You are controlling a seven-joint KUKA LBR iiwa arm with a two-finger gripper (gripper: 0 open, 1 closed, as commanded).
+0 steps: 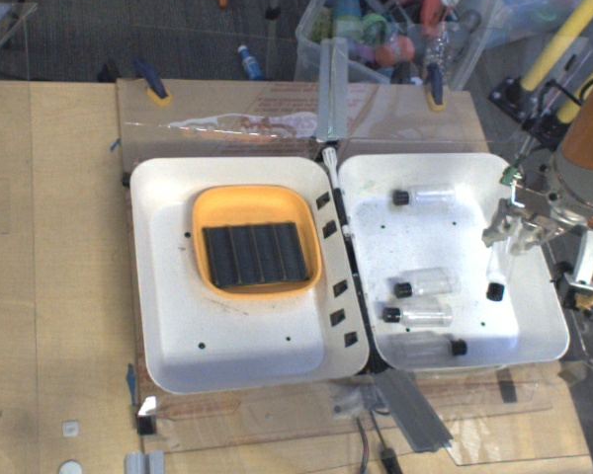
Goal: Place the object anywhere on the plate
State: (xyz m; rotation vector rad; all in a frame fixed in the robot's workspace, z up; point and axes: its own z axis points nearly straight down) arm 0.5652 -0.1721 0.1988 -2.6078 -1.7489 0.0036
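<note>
While our fingers [506, 233] hang over right bin's [534, 339] right side, we cannot tell whether open or closed. Clear vials: far one [423, 197], two near centre [422, 284], one by near rim. Orange plate [257, 201] in left bin carries dark ribbed block. Risk: smooth vial rolls or slips from pinch. Transparent bodies hard to trace.

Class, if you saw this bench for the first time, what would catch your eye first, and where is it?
The orange plate in the left bin, with a dark ribbed block lying on it. Next, clear vials with black caps scattered in the right bin, and the robot's hand at that bin's right edge.
</note>
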